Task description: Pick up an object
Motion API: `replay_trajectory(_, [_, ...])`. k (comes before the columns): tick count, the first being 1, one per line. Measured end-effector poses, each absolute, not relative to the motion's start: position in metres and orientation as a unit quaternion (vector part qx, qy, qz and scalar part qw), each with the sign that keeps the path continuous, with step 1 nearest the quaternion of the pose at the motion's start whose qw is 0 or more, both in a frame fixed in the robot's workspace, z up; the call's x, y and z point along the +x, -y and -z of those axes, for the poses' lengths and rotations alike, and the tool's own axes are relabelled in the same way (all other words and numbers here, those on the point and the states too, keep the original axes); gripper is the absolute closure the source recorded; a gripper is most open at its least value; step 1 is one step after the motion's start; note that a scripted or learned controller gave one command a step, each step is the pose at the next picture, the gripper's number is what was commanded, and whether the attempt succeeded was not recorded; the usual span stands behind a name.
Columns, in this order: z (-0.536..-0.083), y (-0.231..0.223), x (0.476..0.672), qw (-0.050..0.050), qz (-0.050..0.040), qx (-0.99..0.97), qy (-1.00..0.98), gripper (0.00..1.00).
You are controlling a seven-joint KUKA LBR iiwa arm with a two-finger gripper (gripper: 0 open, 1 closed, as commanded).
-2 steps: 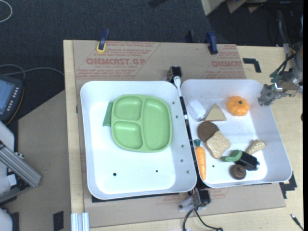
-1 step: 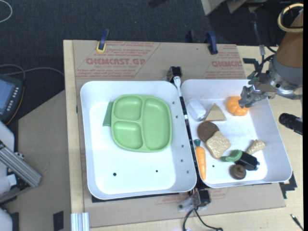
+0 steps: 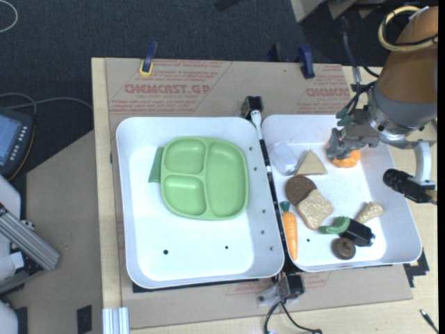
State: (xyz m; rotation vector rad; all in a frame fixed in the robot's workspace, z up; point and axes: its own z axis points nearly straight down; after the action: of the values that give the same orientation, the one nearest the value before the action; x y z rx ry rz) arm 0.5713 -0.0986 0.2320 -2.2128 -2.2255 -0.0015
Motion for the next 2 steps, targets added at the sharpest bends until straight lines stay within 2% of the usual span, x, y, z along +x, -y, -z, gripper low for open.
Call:
replay_trajectory(1, [-0.215,0.081,0.571,0.002,-0.0005,-0.706,0.708,1.00])
replay_trajectory(2, [-0.235,0.083,0.576,-0.002,0.0012,-0.707,0.707,1.00])
